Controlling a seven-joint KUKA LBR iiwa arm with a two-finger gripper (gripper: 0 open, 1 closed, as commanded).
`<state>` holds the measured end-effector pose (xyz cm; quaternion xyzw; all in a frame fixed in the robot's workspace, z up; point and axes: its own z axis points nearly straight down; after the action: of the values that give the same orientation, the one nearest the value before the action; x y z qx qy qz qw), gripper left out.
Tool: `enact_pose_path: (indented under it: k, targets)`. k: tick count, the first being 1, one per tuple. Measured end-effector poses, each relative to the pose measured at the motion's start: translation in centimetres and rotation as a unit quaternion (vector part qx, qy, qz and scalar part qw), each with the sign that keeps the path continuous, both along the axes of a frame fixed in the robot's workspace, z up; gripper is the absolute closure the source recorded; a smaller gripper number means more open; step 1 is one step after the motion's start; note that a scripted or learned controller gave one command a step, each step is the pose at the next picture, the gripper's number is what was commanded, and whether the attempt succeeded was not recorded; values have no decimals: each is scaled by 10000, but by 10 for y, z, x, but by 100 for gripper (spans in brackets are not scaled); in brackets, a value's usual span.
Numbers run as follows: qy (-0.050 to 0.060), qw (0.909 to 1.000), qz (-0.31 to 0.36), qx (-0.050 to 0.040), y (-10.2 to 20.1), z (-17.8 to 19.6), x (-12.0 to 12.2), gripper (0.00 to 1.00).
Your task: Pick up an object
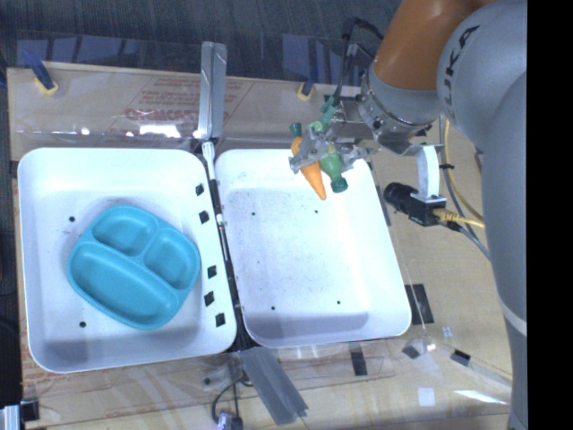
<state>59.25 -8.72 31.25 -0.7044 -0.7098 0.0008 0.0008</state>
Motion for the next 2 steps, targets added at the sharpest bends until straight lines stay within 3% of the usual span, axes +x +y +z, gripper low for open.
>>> enact_pose_path:
  k: [1,2]
  targets:
    - [2,10000,-3,0,-40,24,11,100]
    - [15,10000,8,1,-67,-9,34,100]
